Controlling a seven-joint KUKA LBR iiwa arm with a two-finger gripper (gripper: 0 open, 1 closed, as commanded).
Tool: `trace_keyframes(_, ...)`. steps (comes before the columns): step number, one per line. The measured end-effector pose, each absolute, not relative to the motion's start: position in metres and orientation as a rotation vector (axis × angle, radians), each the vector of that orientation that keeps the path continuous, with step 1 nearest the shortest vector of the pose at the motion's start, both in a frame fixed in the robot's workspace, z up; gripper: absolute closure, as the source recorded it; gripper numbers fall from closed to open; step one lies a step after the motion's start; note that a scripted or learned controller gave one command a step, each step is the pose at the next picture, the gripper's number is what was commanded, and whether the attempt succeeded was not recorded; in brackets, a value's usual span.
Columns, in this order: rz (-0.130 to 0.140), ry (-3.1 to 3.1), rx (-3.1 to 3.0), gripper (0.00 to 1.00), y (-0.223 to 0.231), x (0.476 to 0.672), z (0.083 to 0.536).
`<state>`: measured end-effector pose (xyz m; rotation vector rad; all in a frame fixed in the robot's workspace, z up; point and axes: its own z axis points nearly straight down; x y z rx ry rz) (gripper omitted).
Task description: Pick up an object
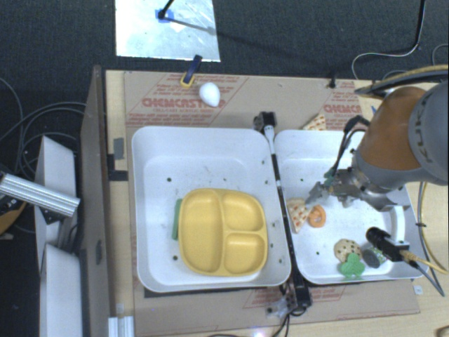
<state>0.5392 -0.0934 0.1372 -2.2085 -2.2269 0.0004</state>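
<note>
The right bin (309, 156) holds a tan wedge like a pizza slice (297, 213), a small orange piece (317, 217), a round speckled cookie (346, 248), a green leafy toy (351, 266) and a small grey piece (370, 259). My gripper (320, 193) reaches in from the right and hangs low over the bin's middle, just above the orange piece and the wedge. Nothing shows between its tips. The grey and orange arm hides the bin's right side.
The left bin (161, 153) carries a yellow divided plate (223, 231) with a green strip (177, 219) beside its left rim. Behind the bins, on the cardboard, lie a white egg (209, 93), a blue-and-yellow tool (189, 72) and another tan wedge (316, 123).
</note>
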Motion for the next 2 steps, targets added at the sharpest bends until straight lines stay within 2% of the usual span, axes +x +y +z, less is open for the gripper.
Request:
trace_keyframes(1, -0.018, -2.227, -2.223, 0.0, -0.096, 0.549, 0.093)
trace_keyframes(2, -0.022, -2.233, -2.232, 0.0, -0.107, 0.504, 0.091)
